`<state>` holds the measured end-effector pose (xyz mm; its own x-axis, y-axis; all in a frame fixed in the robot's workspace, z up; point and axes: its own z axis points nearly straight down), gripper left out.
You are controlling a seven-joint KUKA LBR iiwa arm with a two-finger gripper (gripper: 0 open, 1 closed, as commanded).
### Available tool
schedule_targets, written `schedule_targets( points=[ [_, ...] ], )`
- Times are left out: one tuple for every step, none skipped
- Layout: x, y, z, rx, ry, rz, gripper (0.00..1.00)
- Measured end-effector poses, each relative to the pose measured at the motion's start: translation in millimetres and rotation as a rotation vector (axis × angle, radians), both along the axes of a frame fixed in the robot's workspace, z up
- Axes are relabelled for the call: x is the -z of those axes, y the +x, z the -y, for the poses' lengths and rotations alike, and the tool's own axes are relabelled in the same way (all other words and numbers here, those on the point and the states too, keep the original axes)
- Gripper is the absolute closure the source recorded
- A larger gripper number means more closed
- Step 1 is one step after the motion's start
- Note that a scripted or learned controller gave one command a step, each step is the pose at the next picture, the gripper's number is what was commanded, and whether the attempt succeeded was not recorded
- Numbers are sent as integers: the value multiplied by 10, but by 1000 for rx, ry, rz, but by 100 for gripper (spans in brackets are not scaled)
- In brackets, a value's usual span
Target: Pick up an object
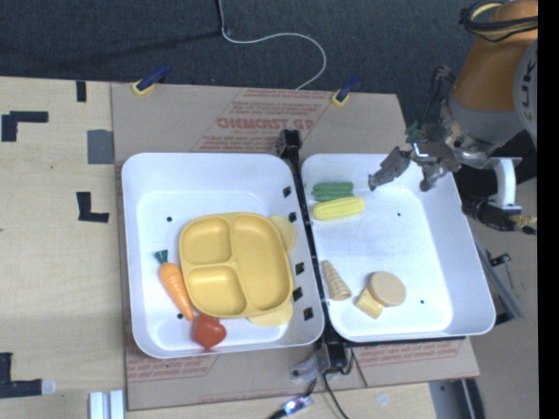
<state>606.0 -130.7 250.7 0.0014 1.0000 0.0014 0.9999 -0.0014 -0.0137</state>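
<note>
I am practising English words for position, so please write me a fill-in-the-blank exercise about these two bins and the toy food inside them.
1. The yellow divided plate lies in the ____ bin of the view.
2. The toy carrot lies beside the plate, with a ____ tomato near its tip.
3. The toy corn cob lies directly next to a ____ vegetable.
4. The gripper is open above the ____ bin.

Missing words: left; red; green; right

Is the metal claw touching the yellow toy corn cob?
Apart. The camera view shows bare white bin floor between the two-finger gripper and the yellow corn cob.
</note>
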Motion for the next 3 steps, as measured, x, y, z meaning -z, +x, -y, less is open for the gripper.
schedule_targets(
  points=[
    [-70,22,-1,-3,-2,12,0],
    [516,65,70,-2,-2,7,0],
    [993,69,139,-2,-2,7,0]
  ],
)
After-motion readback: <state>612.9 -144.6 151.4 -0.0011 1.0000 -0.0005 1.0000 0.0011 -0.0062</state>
